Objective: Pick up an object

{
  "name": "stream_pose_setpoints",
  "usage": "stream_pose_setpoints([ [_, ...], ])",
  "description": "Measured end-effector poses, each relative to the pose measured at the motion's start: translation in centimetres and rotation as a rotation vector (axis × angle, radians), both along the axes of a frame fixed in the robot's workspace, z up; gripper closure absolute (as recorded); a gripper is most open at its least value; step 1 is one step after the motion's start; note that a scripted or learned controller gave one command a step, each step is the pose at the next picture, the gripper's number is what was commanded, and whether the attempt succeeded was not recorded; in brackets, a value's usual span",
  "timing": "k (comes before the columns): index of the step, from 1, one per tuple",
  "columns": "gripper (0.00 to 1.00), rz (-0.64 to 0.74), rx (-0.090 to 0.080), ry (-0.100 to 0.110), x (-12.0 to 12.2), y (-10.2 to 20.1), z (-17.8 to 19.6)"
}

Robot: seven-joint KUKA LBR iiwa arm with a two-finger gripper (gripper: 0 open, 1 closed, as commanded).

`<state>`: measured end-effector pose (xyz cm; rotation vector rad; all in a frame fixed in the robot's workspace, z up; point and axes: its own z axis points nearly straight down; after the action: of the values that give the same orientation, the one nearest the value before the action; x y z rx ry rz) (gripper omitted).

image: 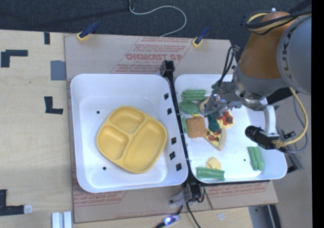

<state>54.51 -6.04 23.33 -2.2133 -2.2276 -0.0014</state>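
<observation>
The arm (268, 45) comes in from the right side and bends down over the right bin (238, 164). Its pincer (215, 104) hangs low over the upper middle part of this bin, close above a small heap of toy food. I cannot tell how the pincer stands, because the metal parts and cables around it cover the tips.

Under and beside the pincer lie several things — a green piece (192, 94) near the divider between the bins, a brown bread-like piece (196, 127) just below it, and a pizza slice (217, 137) with red and green spots touching the bread's right side. The pincer is nearest to the pizza slice and the green piece, but no thing is seen between its tips.

Lower in the same bin there is a small yellow piece (213, 163), a long green vegetable (210, 173) along the front wall, and another green vegetable (256, 158) at the right.

The left bin (86, 95) holds a yellow divided plate (131, 139). Both bins stand on a cardboard sheet (147, 55) on the wooden surface (30, 136).
</observation>
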Motion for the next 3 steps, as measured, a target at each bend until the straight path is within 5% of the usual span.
stream_pose_setpoints([
  [3,1.0,-0.005,-0.002,0.001,1.1,0.8,-1.3],
])
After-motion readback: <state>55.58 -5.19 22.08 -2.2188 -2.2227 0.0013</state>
